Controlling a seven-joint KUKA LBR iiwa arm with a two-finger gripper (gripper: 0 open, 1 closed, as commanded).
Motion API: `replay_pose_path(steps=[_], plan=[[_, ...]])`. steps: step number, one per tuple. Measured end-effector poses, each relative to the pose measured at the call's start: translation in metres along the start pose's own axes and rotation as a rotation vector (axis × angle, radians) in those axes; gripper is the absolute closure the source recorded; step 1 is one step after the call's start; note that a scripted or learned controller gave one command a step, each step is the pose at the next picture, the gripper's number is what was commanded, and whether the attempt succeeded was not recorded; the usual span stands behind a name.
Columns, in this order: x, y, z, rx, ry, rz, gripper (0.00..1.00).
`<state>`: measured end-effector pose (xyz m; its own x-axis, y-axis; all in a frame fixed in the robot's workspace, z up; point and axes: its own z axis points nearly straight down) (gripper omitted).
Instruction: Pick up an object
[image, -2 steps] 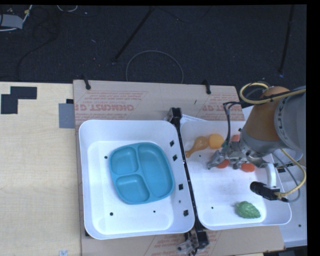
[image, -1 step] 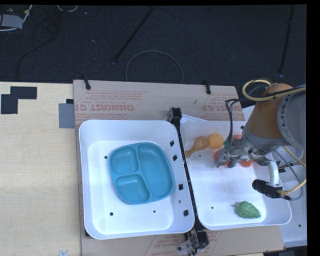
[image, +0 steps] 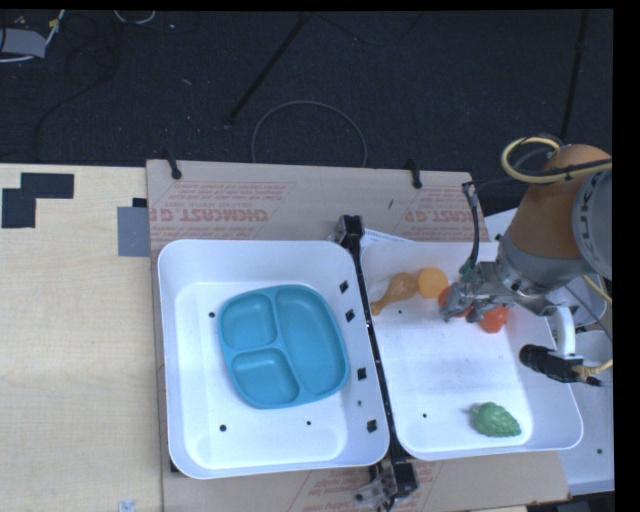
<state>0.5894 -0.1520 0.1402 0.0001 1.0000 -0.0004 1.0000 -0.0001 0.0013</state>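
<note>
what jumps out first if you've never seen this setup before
The bright blue divided plate lying in the left white bin draws the eye first. Next is the grey and orange arm reaching in from the right, its end effector low over the far side of the right bin beside a yellow-orange toy and a red object. A green object lies alone near that bin's near right corner.

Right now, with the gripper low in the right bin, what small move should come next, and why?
Probably a short shift toward the red object, then close. The gripper sits low at the right bin far side, between the orange ball and that red piece. Nothing visibly sits in its grasp, so I judge no pick made yet.
</note>
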Motion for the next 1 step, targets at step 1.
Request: replay_pose_path(steps=[1], plan=[[0.0031, -0.0079, -0.0554, -0.001, 0.0, -0.001, 1.0]])
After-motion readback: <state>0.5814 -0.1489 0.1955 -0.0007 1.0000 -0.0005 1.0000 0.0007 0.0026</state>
